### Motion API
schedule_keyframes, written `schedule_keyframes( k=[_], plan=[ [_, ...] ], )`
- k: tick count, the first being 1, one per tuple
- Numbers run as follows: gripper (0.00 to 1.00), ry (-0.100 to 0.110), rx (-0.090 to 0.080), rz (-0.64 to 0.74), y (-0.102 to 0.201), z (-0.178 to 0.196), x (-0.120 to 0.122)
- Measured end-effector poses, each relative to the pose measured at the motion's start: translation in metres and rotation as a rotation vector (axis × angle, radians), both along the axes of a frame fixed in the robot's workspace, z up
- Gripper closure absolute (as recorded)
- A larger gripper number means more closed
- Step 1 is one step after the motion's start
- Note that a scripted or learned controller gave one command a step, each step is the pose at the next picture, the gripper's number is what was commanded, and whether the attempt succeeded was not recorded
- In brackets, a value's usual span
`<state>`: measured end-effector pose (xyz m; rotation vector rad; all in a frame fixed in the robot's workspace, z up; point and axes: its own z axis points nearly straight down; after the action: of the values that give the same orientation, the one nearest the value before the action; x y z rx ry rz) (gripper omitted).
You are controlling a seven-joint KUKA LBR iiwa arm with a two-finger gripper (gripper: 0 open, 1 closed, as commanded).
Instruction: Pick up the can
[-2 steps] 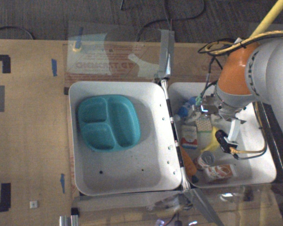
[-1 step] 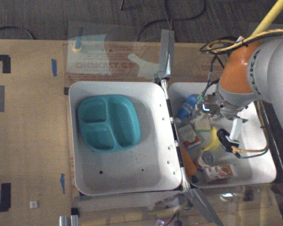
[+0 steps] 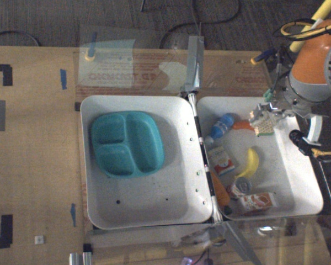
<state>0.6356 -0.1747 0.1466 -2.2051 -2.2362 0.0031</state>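
On the bench, a tan board carries black corner marks and strips of blue tape, with a clear sheet taped over printed cardboard behind the bins. Beyond the bench lies a dark carpeted floor with black cables looped across it.

The can is small, with a pale silvery end facing up and a reddish side. It is in the right bin, near that bin's front edge, just below the banana and touching or just beside a red and white box.

The left bin holds a teal plate with three sections, lying flat toward the back left. The right bin also holds a blue bottle on its side near the back, a small orange item just right of it, a small carton in the middle left, and a carrot along the left wall.

The gripper is over the back right part of the right bin, near the orange item and well apart from the can. Whether it is spread or pressed together cannot be told at this size; nothing is visibly held in it.
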Motion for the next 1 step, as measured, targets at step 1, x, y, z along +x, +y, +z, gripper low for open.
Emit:
schedule_keyframes(
  k=[1],
  plan=[
    [1.00, 0.002, -0.001, 0.001, -0.0003, 0.0066, 0.0008]
  ],
)
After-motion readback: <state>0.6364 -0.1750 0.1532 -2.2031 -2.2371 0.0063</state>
